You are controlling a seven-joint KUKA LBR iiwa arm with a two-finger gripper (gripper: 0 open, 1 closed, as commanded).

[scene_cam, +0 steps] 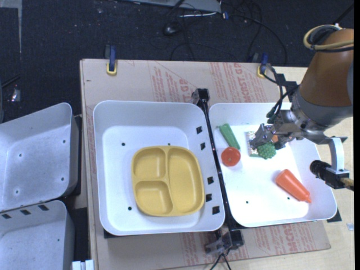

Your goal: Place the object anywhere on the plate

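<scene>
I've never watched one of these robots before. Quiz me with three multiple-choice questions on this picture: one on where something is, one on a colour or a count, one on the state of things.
1. Where is the yellow plate?
A. in the left bin
B. in the right bin
C. on the floor

2. How many compartments does the plate have?
A. two
B. three
C. five

3. What lies on the plate now?
A. the orange carrot
B. the red tomato
C. nothing

Answers:
1 A: the plate sits in the left bin.
2 B: its ridges divide it into three sections.
3 C: the carrot, tomato and green cucumber all lie in the right bin, where the gripper is over a green item.
</scene>
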